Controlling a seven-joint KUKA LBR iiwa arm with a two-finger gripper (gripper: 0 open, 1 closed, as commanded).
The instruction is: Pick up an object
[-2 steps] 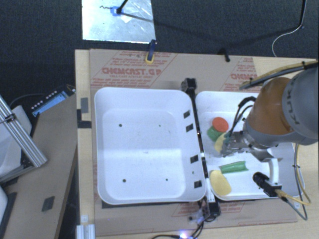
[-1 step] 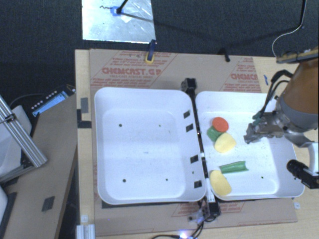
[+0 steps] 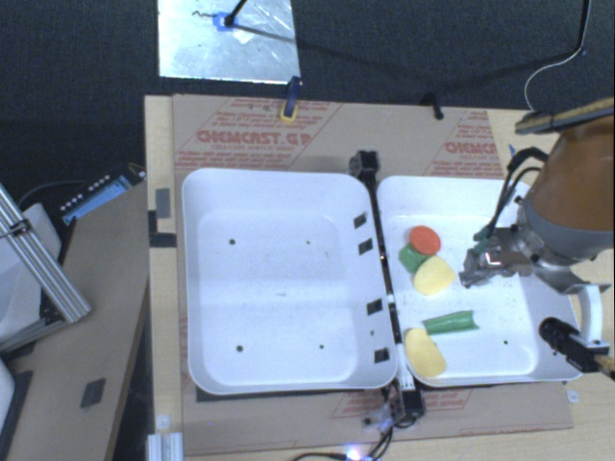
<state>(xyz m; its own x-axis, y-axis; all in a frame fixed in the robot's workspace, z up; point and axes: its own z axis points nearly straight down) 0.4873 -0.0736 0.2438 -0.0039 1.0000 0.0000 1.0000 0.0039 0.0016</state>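
- I see the hand (image 3: 473, 273) low in the right shallow white plastic bin (image 3: 500, 358), tip just right of the round yellow lemon-like toy (image 3: 434, 276), which I'll use as my landmark.
- Hand state: can't tell how far open it is from this angle; the tip is a dark blur. I see nothing between it, so I don't count anything as held.
- Objs relative to the lemon: a round orange-red toy fruit (image 3: 425, 240) just above it; a small green toy piece (image 3: 411, 257) touching its upper-left side; a long green toy bean (image 3: 450, 323) below it, apart; a second pale yellow rounded toy (image 3: 425, 351) further below, near the bin's bottom-left corner.
- Left shallow white plastic bin (image 3: 279, 286) lies well left of the lemon, across the centre divider.
- Progress, my read: approach looks done, hand is at grasp height beside the lemon. Pick itself not yet done, since every obj sits on the bin floor.
- Left to do: close on a target (prob the lemon, nearest), lift clear, confirm it comes up.
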